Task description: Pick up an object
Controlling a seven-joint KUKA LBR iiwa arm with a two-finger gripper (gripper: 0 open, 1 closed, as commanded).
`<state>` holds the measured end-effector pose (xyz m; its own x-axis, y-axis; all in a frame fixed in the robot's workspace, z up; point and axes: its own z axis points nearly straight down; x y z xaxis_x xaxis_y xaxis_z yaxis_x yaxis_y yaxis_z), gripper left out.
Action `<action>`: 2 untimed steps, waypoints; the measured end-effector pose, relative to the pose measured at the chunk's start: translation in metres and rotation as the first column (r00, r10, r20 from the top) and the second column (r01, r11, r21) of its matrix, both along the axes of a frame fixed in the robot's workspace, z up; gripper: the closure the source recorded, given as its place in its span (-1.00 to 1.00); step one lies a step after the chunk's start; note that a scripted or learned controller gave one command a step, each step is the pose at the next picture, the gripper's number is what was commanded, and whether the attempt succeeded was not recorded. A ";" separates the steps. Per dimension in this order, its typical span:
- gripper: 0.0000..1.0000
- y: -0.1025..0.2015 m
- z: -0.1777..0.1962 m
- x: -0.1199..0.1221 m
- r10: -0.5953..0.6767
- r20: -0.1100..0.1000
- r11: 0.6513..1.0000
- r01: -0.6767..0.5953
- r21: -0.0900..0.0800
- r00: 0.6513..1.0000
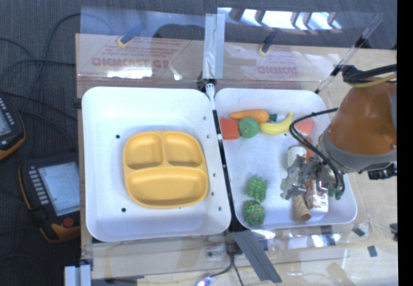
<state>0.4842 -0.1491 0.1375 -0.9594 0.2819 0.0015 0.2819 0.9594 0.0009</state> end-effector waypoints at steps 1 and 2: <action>1.00 -0.053 0.119 0.000 -0.358 0.002 0.934 0.358 -0.003 0.934; -1.00 -0.053 0.119 0.000 -0.358 0.002 0.934 0.358 -0.003 0.934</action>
<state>0.4847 -0.2019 0.2566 -0.7947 0.6070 -0.0014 0.6070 0.7947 -0.0018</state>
